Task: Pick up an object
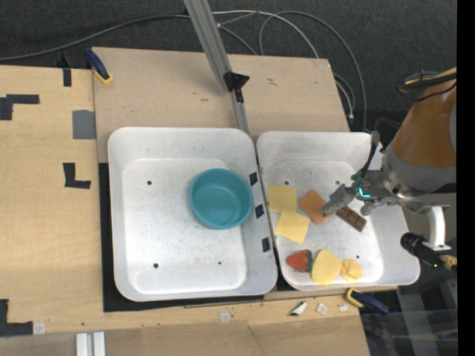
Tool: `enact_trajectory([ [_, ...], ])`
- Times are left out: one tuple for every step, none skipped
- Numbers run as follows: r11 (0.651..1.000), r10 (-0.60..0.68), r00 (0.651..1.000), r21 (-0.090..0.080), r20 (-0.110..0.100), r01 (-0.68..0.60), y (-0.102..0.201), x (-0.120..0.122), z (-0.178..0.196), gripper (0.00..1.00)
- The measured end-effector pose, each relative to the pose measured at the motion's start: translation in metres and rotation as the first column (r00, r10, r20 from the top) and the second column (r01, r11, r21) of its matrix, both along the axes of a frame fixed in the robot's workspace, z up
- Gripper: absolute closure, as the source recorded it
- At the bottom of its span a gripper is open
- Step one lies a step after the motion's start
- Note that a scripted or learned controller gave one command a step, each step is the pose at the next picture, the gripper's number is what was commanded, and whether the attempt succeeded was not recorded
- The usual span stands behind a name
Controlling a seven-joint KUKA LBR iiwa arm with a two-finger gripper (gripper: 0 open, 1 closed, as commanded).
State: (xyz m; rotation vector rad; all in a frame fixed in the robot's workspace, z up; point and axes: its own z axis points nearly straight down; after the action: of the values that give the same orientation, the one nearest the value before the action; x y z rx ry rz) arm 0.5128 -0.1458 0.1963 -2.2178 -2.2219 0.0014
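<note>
Two shallow white bins are shown side by side on a wooden bench, viewed from above at a slant. In the left bin [141, 221] a single teal bowl [220, 198] is seen, set near the inner wall. In the right bin [297, 148] the small items are gathered toward the middle and the near edge: two pale yellow squares [282, 197] [292, 227], an orange-brown piece [315, 205], a dark brown bar [352, 217], a red piece [300, 259] with a green tip, and two yellow lumps [326, 267] [350, 270]. This crowding is judged to leave little free room around any one item, so a clean grasp would be made harder.

The gripper [335, 202] is seen lowered into the right bin from the right, its tip lying between the orange-brown piece and the dark brown bar, close to both. The orange-brown piece is taken to be the likeliest target, since it lies directly at the tip. Whether the tool is released or clenched cannot be told, and no item can be confirmed as held.

The contact between tip and items is masked by the tool's own body. The arm [423, 136] is cut off at the right edge. The exact nature of the small items is too fine to be made out.
</note>
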Motion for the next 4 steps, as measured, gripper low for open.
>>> enact_trajectory([
  [1.000,-0.001,1.000,0.000,-0.004,0.001,-0.002,0.004,-0.045,0.00],
  [1.000,0.000,1.000,0.000,-0.005,0.000,0.002,0.007,-0.091,0.00],
  [1.000,-0.001,1.000,-0.001,0.000,0.001,0.002,0.007,-0.106,0.00],
  [1.000,0.000,1.000,0.000,0.000,0.000,0.002,0.007,-0.097,1.00],
])
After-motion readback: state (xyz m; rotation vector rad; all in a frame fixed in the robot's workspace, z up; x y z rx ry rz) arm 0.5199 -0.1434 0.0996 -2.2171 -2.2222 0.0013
